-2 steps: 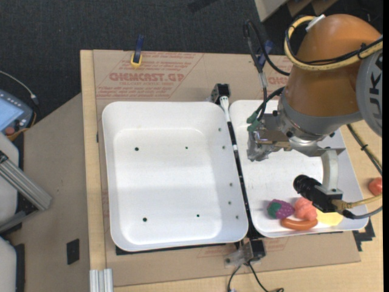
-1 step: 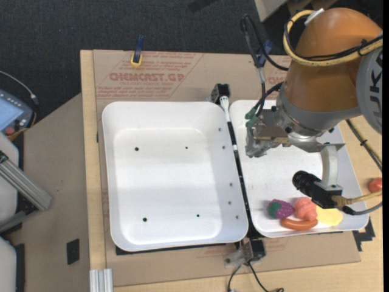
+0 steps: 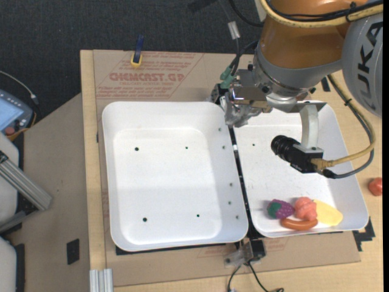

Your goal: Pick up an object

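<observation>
My orange-banded arm (image 3: 316, 17) fills the top right, closest to the lens. Below it my gripper (image 3: 238, 111) hangs over the far edge of the right bin (image 3: 267, 169), beside the left bin (image 3: 164, 175). I cannot tell its state. Toy food (image 3: 301, 213) lies clustered in the right bin's near corner, well apart from me.

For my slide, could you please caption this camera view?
KUKA arm's gripper hangs over the right bin's far-left corner; toys cluster at its near edge.
</observation>
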`<state>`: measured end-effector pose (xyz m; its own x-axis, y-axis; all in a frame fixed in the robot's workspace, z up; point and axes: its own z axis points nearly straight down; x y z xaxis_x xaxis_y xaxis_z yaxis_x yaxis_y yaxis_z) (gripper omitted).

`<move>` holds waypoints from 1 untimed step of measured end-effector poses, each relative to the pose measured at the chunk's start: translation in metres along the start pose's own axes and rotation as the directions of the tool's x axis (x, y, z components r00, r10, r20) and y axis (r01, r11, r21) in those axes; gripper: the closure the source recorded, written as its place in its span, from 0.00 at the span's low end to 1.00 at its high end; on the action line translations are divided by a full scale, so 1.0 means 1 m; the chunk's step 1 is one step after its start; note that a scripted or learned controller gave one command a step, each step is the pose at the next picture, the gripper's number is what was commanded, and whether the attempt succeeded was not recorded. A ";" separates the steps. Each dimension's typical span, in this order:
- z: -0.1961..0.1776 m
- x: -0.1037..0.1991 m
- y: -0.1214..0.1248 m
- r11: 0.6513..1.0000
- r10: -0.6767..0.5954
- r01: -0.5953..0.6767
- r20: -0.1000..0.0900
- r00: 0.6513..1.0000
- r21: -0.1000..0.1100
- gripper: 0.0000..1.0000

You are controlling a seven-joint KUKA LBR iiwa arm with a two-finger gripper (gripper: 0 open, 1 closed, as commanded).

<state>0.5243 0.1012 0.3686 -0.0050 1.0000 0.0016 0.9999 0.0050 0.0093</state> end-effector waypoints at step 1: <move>-0.011 -0.004 -0.047 1.000 0.004 -0.004 0.001 1.000 0.013 1.00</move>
<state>0.4773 0.0970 0.3790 -0.0012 1.0000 0.0008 1.0000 0.0012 -0.0038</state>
